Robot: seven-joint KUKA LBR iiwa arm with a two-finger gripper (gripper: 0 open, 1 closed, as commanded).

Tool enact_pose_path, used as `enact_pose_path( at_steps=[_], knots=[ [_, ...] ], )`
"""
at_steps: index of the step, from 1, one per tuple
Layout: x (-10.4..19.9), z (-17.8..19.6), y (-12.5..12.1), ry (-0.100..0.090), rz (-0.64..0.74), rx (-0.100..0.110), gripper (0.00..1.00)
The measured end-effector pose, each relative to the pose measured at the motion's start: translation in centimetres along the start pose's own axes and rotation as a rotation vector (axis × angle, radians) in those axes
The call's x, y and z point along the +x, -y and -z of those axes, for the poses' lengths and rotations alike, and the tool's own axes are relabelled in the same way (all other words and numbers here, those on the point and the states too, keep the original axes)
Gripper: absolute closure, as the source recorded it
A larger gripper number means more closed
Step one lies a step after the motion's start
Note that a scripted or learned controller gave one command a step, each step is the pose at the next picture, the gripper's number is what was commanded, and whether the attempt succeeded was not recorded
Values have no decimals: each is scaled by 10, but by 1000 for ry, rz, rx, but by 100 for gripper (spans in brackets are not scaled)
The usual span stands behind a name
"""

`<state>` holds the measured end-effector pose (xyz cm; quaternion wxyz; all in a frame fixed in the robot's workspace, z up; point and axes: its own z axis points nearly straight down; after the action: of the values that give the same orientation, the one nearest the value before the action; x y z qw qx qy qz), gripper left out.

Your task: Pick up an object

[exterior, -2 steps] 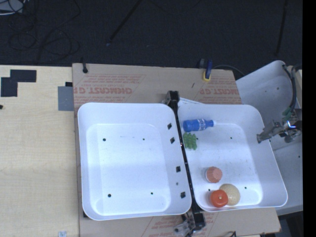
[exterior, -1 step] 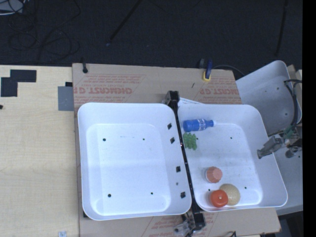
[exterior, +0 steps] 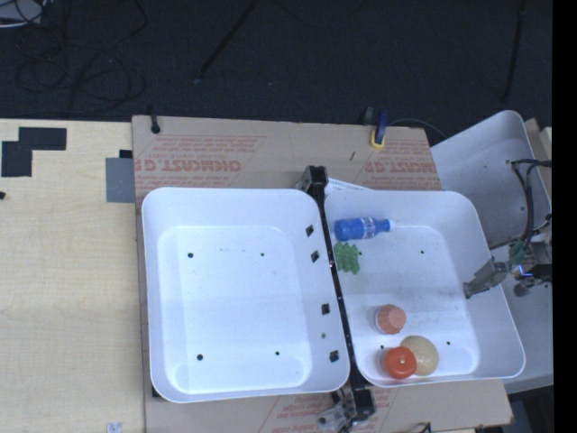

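the gripper (exterior: 482, 282) hangs at the right rim of the right bin (exterior: 451, 207), touching none of the objects, and whether it is parted or closed i cannot tell. nothing is lifted, so the pick looks wholly undone. the blue bottle (exterior: 361, 228), green piece (exterior: 348, 258), pinkish disc (exterior: 389, 318) and orange ball (exterior: 400, 362) beside a tan ball (exterior: 424, 354) all lie in that bin.

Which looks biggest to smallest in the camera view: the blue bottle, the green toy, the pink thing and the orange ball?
1. Blue bottle, the longest.
2. Orange ball and pink thing: these look about alike, so I won't rank them.
3. Green toy, a little smaller, though it's close.
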<state>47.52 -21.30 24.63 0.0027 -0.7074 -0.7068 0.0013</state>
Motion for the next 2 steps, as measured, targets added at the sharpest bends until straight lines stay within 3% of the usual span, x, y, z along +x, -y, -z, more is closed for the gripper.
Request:
enact_pose_path(
  at_steps=[1,2],
  knots=[
    [16,-90,0,-3,2,4,0],
    [7,-112,-43,2,2,-5,0]
  ],
)
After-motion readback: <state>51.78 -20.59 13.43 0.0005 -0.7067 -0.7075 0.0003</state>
